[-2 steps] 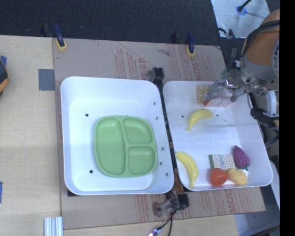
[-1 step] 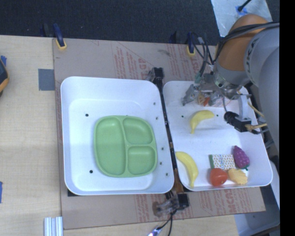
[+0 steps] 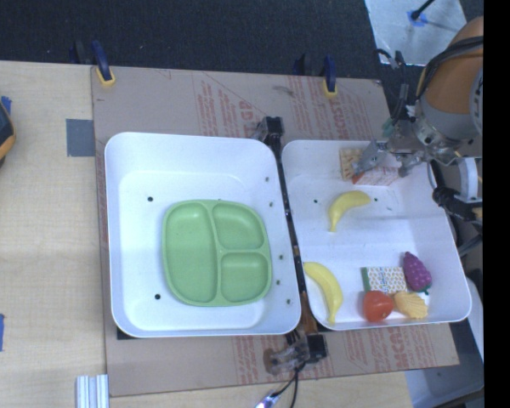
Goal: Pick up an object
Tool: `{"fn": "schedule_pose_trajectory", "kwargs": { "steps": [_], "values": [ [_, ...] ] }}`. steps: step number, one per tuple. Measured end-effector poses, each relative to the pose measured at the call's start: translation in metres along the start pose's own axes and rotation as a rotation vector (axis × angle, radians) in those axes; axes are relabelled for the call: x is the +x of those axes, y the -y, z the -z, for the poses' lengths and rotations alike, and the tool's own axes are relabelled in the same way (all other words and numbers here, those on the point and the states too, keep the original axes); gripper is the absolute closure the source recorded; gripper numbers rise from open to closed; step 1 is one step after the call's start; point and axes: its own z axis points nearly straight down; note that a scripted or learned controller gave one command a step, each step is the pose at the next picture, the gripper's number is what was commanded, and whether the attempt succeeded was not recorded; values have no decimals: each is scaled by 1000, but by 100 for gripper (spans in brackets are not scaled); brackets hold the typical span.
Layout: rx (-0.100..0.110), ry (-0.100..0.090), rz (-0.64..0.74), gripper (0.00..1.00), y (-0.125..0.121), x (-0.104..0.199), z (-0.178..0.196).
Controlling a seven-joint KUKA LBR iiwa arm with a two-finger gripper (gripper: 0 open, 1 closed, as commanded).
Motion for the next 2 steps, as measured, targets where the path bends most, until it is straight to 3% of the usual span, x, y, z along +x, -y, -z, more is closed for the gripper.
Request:
{"fn": "schedule_pose_trajectory", "kwargs": {
  "steps": [1,2],
  "values": [
    [1,-1,4,0,54,46,22],
    [4,-1,3,0,29,62,-54]
  ]
}}
